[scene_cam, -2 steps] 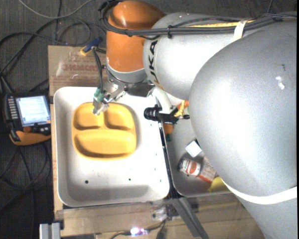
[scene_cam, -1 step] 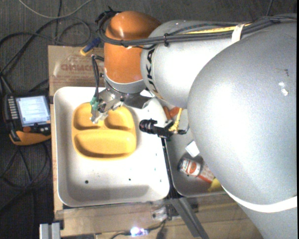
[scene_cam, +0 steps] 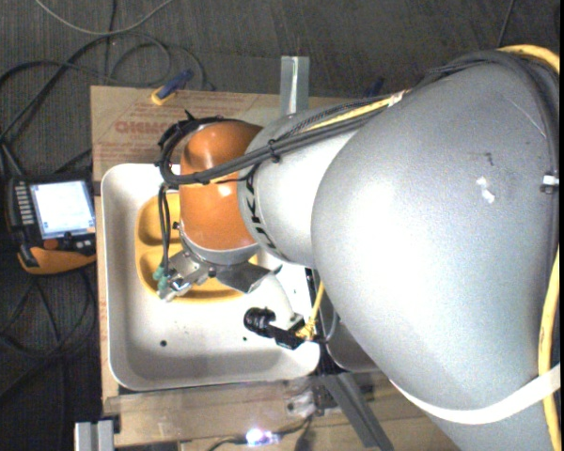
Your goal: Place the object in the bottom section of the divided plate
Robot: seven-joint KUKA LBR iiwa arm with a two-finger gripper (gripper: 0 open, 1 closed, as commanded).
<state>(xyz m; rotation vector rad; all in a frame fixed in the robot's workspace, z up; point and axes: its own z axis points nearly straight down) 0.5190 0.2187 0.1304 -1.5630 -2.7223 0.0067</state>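
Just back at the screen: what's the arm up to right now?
The grey arm reaches in from the right and hangs low over the white bin. Its gripper is over the yellow divided plate that lies in that bin, near the plate's lower edge as the camera sees it. The arm covers most of the plate, so I cannot tell whether an object is held or already set down.

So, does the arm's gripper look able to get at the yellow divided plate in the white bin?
Probably yes. The gripper sits right over the yellow divided plate in the white bin, and nothing visible lies between them. The arm hides most of the plate, though.
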